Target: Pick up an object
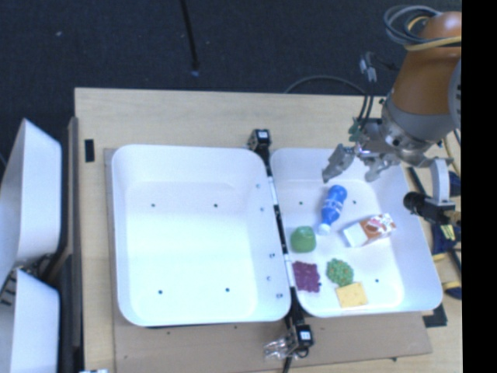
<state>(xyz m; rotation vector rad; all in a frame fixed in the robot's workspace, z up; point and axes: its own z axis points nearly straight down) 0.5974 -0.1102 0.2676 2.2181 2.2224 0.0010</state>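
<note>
The right bin holds several small things. A blue bottle with a white cap lies near its middle, with a green round piece to its lower left. A white and orange packet lies to the right of the bottle. Near the front edge sit a purple cluster, a green leafy piece and a yellow block. My gripper hangs above the far part of the right bin, just beyond the bottle, with its fingers spread open and nothing between them.
The left bin lies beside the right one, with a black clip at the far end of their shared edge. White box walls stand at the left of the bench. Cables hang by the arm at right.
</note>
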